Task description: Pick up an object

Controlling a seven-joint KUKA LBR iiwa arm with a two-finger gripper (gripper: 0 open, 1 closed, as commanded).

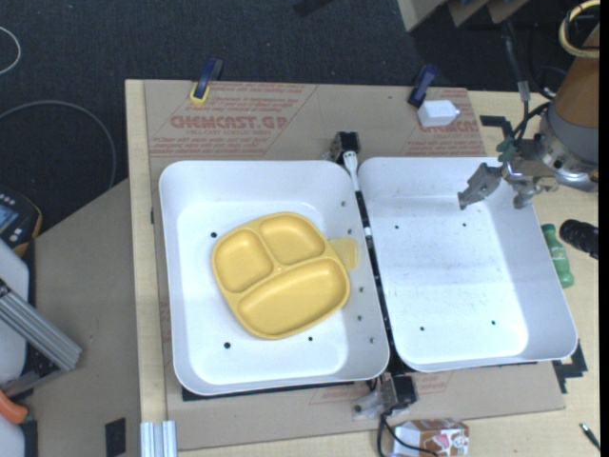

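Observation:
A yellow divided plate (279, 274) with three compartments lies in the left bin (190, 193), slightly tilted, with a small tab at its right edge. My gripper (500, 192) hangs above the far right corner of the right bin (457, 303), well to the right of the plate. Its two fingers (473, 189) are spread apart and hold nothing, so the gripper is open.
A green marker-like object (560, 254) lies just outside the right bin's right rim. A white block (438, 113) and blue clamps (205, 79) sit on the cardboard at the back. The two bins meet along a black divider (366, 246).

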